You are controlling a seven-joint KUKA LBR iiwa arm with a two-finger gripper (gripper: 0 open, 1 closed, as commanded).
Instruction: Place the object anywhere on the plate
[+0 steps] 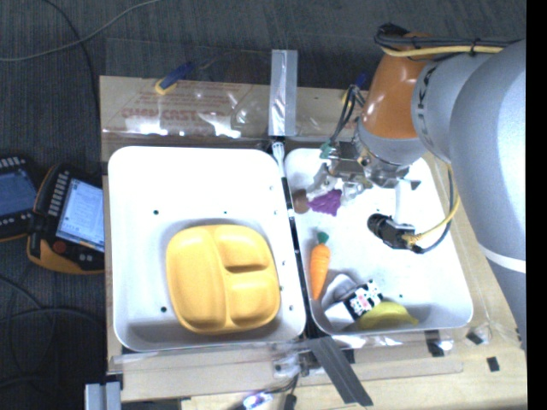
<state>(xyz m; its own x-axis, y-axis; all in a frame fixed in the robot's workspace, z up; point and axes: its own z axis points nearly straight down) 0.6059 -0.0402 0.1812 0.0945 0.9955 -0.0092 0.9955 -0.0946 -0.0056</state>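
A dark grey carpet lay around the bench [120, 348], which carried two shallow white plastic bins side by side beneath a sheet of clear film taped along the far edge. At the far left on the floor sat an orange and black handheld control pendant [64, 220] with a lit screen.

The left bin [137, 169] held a yellow moulded plate with divided compartments [223, 277], lying toward the near side of that bin.

The right bin [436, 289] held the loose things. A small purple toy [325, 202] lay near the far-left corner, with a small brown round piece [301, 200] just beside it against the dividing wall. An orange plastic carrot with a green top [319, 266] lay nearer, along the same wall. At the near edge sat a black and white toy cow [363, 299] touching a yellow banana-like piece [386, 315].

The grey arm with its orange band reached in from the right, and its gripper [346, 178] hung above the purple toy; whether it was parted or closed could not be made out.
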